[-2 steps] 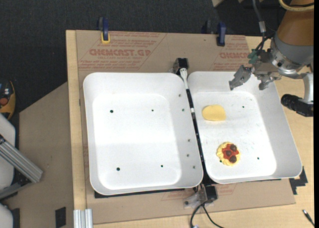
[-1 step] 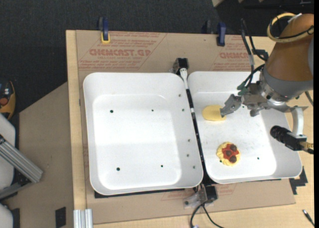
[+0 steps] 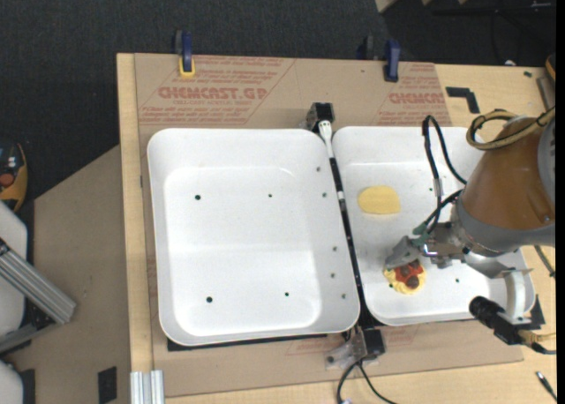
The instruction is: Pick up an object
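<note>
The jaws of the two-finger gripper (image 3: 408, 261) are lowered onto a small red-and-yellow lumpy object (image 3: 406, 280) in the right shallow white bin (image 3: 388, 310); whether they are spread or closed on it cannot be told (they are too small and dark). Just beyond the jaws, towards the bin's far side, a flat pale-yellow round piece (image 3: 379, 200) is seen. A centred, square closure before any lift would be advised.
</note>
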{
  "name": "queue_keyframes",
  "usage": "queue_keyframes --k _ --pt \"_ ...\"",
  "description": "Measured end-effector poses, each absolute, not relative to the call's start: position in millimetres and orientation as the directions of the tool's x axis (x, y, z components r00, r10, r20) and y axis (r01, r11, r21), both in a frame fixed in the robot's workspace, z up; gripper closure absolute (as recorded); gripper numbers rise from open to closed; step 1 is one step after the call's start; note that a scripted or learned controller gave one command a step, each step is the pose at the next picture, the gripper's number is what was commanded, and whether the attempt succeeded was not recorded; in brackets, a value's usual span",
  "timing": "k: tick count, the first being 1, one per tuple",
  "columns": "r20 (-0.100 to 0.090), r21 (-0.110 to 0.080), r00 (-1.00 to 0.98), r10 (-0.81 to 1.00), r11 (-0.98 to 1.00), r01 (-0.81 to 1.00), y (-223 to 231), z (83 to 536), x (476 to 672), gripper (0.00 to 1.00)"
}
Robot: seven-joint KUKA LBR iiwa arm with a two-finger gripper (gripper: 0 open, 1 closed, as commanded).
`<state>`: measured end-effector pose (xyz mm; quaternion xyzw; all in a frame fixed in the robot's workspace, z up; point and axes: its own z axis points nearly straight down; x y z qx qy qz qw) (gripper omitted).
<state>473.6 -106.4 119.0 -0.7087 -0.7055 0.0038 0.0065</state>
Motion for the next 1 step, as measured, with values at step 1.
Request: queue_keyframes --k 1 --pt "0.001 0.008 -0.008 1.0 0.008 1.0 -30.7 215.3 480.6 0.0"
